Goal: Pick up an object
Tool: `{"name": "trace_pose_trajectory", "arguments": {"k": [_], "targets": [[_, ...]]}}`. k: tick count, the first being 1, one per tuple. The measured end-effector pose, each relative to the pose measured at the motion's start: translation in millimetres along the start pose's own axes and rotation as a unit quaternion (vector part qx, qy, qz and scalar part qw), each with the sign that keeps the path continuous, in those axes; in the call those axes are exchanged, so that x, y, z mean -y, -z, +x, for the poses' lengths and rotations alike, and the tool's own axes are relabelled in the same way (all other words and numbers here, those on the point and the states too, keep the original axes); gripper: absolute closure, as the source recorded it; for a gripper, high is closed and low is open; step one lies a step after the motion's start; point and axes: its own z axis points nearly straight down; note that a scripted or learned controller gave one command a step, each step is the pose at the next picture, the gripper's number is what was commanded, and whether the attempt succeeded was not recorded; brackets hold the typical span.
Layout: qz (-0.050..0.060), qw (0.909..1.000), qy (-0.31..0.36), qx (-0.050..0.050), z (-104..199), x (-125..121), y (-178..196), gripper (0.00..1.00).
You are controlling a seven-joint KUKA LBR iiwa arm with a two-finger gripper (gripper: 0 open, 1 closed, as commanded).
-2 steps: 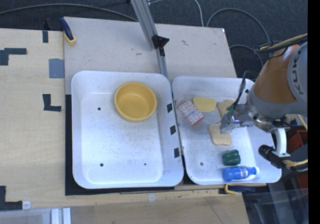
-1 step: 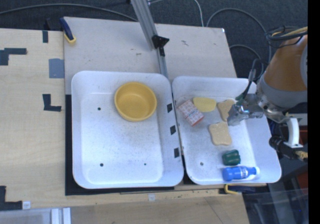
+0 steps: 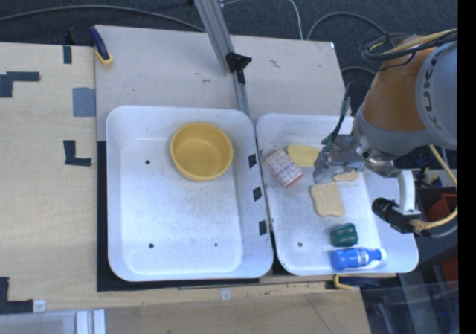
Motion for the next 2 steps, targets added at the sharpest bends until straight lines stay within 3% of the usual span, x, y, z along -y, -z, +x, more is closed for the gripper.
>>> {"name": "trace_pose_trajectory", "arguments": {"k": [2], "targets": [[0.0, 1.0, 0.0, 0.0, 102.4, -41.5, 9.6, 1.0]]}}
